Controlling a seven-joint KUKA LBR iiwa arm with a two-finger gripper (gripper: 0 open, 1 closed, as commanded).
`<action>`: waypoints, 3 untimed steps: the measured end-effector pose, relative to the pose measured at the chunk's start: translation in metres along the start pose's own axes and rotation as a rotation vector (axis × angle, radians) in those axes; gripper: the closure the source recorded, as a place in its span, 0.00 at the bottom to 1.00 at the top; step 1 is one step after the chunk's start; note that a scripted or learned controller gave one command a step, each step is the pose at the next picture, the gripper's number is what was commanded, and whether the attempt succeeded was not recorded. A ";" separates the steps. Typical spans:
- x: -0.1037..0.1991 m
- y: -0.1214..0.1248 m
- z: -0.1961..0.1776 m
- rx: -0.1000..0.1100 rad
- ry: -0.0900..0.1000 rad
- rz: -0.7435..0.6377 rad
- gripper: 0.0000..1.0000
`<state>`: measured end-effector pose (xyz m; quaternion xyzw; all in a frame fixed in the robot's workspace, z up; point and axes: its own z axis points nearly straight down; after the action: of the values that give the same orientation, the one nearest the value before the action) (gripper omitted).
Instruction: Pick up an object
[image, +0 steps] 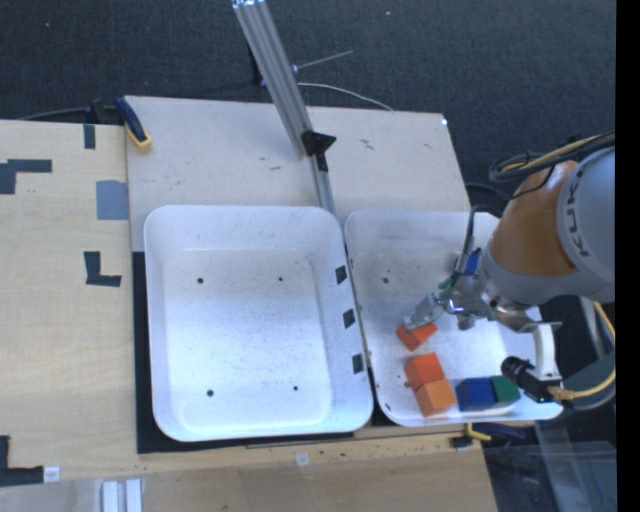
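**Asker:** What does the scene look like, and where is the arm?

**Describer:** Two shallow white bins sit side by side on a bench, seen from above. The left bin (170, 300) holds nothing I can make out. The right bin (400, 240) holds a small cluster of blocks. The grey and orange arm (545, 245) reaches in from three o'clock, with its gripper (428, 318) low over the middle of the right bin.

**Asker:** Is it holding anything?

**Describer:** I cannot tell. A small orange block (417, 333) lies tilted right at the gripper's tip, touching or nearly so, but the view does not show whether the gripper is open, closed, or gripping it.

**Asker:** What else is nearby?

**Describer:** Toward five o'clock from that block sit two more orange blocks (429, 383), close together, then a blue block (476, 393) and a green block (505, 390) by the bin's near rim.

**Asker:** What would make this pick go well?

**Describer:** In my judgement, the tilted orange block is the natural target, as it stands apart from the others. The gripper should straddle it squarely, close on two flat opposite faces, and lift straight up. A grip on a tilted corner risks the block slipping out.
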<state>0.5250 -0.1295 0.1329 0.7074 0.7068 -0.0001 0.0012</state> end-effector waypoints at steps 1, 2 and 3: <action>0.032 -0.010 0.042 0.004 0.001 -0.003 0.00; 0.031 -0.009 0.031 0.003 0.002 -0.002 1.00; 0.031 -0.009 0.031 0.003 0.002 -0.002 0.00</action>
<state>0.5158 -0.0983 0.1016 0.7067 0.7075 -0.0006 -0.0008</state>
